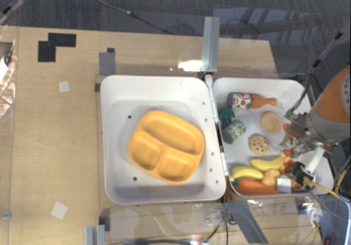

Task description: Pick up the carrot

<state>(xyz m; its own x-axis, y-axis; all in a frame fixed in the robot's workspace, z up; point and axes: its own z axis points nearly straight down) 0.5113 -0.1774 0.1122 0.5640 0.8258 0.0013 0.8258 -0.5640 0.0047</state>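
The carrot lies flat in the right bin, close against the near wall and toward the near-left corner. Its long axis runs roughly left to right along that wall, tilted only slightly; the rounded thick end points left, and the body narrows toward the right, where the tip runs in among small items and cannot be made out. Two bananas sit just above it: one banana nearly touching the carrot's upper side, the other angled upward to the right. A cookie and a round bun lie farther back, a bottle lies near the far wall, and a green can rests beside the divider. The left bin holds a yellow sectioned plate. The arm enters from the right edge, its orange band above the grey wrist, and reaches down over the right side of the right bin. The gripper sits low above the bin's right portion, to the right of the bananas and up and to the right of the carrot, apart from it. Whether the claw is released or clenched cannot be told, since clutter and wiring obscure its end. No item is visible in its grasp.
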